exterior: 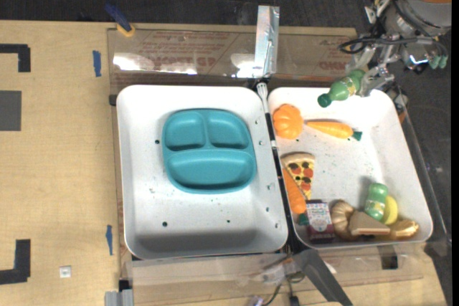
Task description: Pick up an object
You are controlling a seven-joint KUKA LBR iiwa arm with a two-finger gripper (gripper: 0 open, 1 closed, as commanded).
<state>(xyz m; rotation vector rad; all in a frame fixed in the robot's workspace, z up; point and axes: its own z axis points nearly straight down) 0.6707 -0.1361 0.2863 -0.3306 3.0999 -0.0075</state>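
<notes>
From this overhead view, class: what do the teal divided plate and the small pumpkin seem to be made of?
Teal divided plate: probably moulded plastic, with a smooth, even colour, soft sheen and rounded compartment ridges.
Small pumpkin: likely toy plastic or rubber, uniform orange and slightly glossy; the view cannot settle which.

My bins: glossy white plastic. Divided teal plate: smooth matt plastic. Bench: matt wood board.

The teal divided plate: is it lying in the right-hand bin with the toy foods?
No, the teal divided plate lies alone in the left bin, while the pumpkin and carrot lie in the right bin.
</notes>
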